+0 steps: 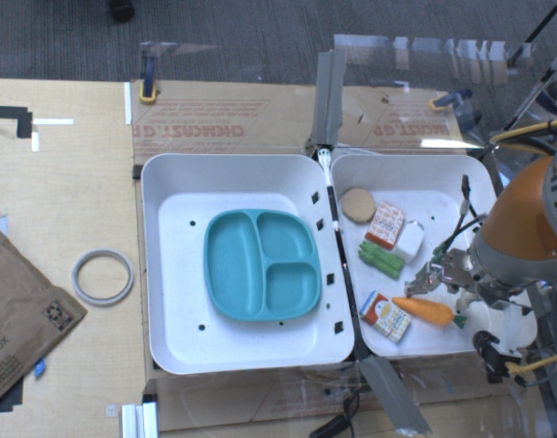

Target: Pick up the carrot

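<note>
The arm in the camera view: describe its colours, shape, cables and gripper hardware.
The bulky rounded arm has an orange band over a grey wrist section. Below it sits a small metallic two-finger gripper of silver and dark parts. Thin black cables loop along its left side, and a yellow cable runs above it. No markings can be made out.

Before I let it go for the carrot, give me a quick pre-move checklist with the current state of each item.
1. Carrot located: ok, lying in the right bin near its front edge.
2. Carrot free of the gripper: ok, gripper sits just above it in the view, not around it.
3. Finger opening: cannot tell.
4. Neighbours: not ok, small carton touches the carrot's tip.
5. Green beans apart from the carrot: ok.
6. Teal tray out of the way: ok, in the left bin.
</note>
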`<state>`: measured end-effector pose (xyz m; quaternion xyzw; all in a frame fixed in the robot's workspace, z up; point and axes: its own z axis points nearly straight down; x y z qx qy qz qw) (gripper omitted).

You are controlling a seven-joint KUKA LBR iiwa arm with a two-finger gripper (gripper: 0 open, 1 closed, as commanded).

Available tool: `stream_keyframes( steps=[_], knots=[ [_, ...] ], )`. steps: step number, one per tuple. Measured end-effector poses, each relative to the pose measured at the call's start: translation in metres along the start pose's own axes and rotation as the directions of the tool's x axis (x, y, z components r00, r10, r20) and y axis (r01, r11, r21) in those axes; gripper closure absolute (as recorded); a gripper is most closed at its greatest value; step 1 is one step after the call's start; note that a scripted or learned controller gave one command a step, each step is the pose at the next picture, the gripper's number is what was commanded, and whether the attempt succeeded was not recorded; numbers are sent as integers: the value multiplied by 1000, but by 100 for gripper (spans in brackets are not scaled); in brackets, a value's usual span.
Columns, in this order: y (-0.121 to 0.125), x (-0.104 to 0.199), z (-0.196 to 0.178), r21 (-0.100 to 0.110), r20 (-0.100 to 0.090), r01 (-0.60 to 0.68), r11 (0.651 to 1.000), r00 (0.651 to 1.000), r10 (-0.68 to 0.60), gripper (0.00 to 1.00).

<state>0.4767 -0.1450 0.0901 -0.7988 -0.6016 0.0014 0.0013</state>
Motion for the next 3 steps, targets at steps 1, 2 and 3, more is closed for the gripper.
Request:
stream_keyframes(
  steps=[1,2,3],
  knots=[
    [-9,31,0,1,-1,46,999,999,-46,0],
    [2,62,-100,-1,1,307,952,952,-307,0],
    [2,-7,0,-1,0,234,972,972,-234,0]
  ],
)
